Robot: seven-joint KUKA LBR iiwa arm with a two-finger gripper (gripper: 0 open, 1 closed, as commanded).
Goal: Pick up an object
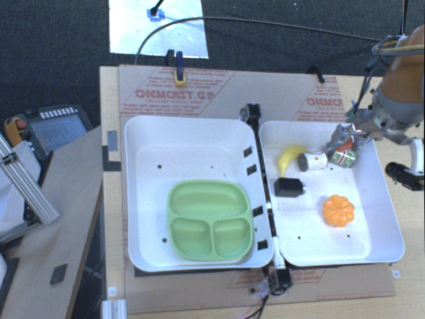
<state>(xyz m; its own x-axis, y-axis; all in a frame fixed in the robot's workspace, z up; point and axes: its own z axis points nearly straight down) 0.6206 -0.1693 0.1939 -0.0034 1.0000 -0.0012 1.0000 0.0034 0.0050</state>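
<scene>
**Ana:** White plastic first: how many bins are on the worktop (pixel 113 178)?

**Ben:** Two shallow white bins, side by side. The arm (pixel 402 78), grey with an orange band, reaches in from the right, and its jaws (pixel 342 140) hang low over the far part of the right bin (pixel 372 244).

**Ana:** What lies near the jaws?

**Ben:** Four loose things, all in the right bin. One small red, green and white can (pixel 344 157) lies just below the jaws, touching them or nearly so. One small white and grey object (pixel 313 161) lies just left of the can. One yellow banana (pixel 290 157) curves further left of the jaws, beside that white object. One black block (pixel 289 187) sits below the banana, near the divider between the bins. One orange pumpkin-shaped toy (pixel 339 210) rests well below the jaws, apart from the others.

**Ana:** Do the jaws hold anything?

**Ben:** I cannot tell how far apart they are, or whether anything sits between them; they blur into the can.

**Ana:** And the left bin (pixel 146 138)?

**Ben:** One pale green tray (pixel 210 219) with three compartments, far left of the jaws.
</scene>
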